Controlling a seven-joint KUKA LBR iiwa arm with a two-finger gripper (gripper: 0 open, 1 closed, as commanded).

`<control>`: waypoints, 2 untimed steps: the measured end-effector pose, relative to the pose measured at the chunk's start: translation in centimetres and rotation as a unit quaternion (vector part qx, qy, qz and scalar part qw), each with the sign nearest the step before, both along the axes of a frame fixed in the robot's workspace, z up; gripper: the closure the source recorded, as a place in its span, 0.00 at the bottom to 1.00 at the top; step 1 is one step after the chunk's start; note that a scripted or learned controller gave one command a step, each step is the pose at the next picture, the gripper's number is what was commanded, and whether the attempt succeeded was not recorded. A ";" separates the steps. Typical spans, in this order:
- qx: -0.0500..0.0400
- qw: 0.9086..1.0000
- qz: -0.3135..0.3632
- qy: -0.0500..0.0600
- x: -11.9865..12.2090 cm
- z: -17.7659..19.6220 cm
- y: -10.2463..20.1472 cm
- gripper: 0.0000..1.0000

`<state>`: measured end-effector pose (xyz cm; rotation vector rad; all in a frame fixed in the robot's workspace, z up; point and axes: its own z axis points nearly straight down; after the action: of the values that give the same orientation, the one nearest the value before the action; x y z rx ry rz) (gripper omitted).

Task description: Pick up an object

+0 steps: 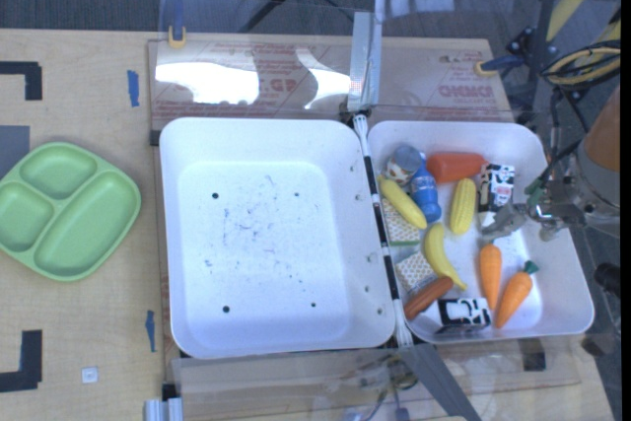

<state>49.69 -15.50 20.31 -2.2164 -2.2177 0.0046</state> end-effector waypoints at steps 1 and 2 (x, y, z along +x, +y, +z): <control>0.002 0.999 0.042 -0.002 -0.4 -10.6 -5.0 0.00; 0.001 0.999 0.040 -0.001 -0.4 -9.9 -5.1 1.00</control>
<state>49.30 -20.63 10.38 -2.1248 -2.3053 -0.0009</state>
